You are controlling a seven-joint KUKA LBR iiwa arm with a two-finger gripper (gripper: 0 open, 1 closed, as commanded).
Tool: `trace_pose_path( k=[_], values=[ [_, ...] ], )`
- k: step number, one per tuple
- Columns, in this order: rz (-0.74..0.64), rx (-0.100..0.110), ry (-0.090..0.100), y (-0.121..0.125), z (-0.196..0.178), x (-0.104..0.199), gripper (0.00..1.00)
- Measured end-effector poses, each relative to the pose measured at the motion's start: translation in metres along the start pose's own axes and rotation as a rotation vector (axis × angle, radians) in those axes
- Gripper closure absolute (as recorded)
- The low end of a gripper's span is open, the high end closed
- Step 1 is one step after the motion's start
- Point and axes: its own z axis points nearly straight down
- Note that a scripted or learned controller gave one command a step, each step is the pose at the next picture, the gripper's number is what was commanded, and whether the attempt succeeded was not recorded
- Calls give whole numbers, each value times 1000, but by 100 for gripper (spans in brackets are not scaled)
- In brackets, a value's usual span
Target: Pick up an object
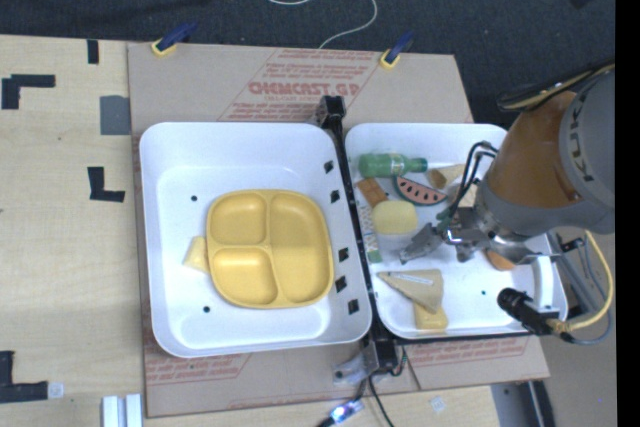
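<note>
The right bin holds several toy foods: a green bottle, a watermelon slice, a pale yellow lemon-like piece, a brown piece, a tan wedge and a small yellow block. My gripper hangs low over the middle of this bin, just right of the lemon piece and above the tan wedge. Nothing shows between its fingers. An orange piece peeks out beside the wrist.
The left bin carries a yellow divided plate with a pale yellow scrap at its left edge. A black divider separates the bins. The arm's bulk covers the right bin's right side. Cardboard lies under both bins.
</note>
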Motion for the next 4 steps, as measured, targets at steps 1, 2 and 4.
trace_pose_path(
  k=[1,2,4],
  values=[
    [1,-5,-2,0,46,1,0],
    [1,-7,-3,0,33,0,100],
    [0,-12,-3,2,-74,7,100]
  ],
)
